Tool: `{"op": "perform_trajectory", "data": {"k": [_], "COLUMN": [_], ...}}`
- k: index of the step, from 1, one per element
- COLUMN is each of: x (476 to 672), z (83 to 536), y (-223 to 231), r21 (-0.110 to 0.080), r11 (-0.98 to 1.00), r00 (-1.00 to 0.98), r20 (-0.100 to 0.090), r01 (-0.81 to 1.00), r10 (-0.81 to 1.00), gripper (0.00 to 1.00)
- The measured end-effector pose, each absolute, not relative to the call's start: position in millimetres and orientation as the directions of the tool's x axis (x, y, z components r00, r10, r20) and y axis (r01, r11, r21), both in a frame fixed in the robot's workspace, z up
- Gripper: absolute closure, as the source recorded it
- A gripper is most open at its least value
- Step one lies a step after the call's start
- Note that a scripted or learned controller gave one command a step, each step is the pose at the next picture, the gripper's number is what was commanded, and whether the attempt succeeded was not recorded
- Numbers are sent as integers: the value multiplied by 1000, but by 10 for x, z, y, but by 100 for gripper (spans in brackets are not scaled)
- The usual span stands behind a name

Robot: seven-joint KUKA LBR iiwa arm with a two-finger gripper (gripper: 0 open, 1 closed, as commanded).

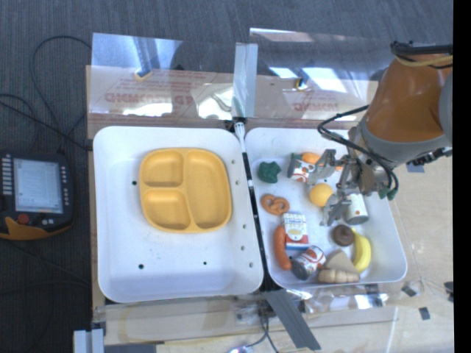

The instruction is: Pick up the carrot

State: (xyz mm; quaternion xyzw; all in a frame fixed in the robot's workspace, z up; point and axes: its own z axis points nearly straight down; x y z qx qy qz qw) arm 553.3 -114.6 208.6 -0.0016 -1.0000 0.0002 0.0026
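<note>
The carrot lies in the right bin, low in its left part, close to the wall that divides the two bins. It is a slim orange-red piece, lying roughly along the up-down direction of the frame, and it touches or nearly touches the left side of a small white-and-red carton. Just below that carton sits a small can on its side, and right of the can a pale cone-shaped piece. A pretzel rests just above the carrot, and a green broccoli piece sits higher still, near the upper left of the bin.

The gripper hangs over the middle right of the same bin, well apart from the carrot, with the grey and orange arm reaching in from the upper right of the frame. Whether its fingers are spread or pressed together I cannot tell: the metal parts blend with the things under them. Nothing is clearly seen between them. Beside the gripper lie a yellow round fruit, a silver can, a brown round piece and a banana.

The left bin holds a yellow divided plate near its centre.
</note>
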Motion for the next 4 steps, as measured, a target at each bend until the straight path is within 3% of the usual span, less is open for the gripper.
{"op": "perform_trajectory", "data": {"k": [1, 2, 3, 4], "x": [6151, 6585, 6052, 5810], "z": [1022, 973, 968, 961], "y": [-1404, -1361, -1718, -1282], "r21": [-3, -6, -4, -7], "r11": [999, 1000, 1000, 1000], "r00": [-999, -1000, -1000, -1000], "r20": [-16, -15, -23, -25], "r01": [41, 4, -8, 14], "r10": [41, 4, -8, 14], "gripper": [0, 0, 0, 0]}}
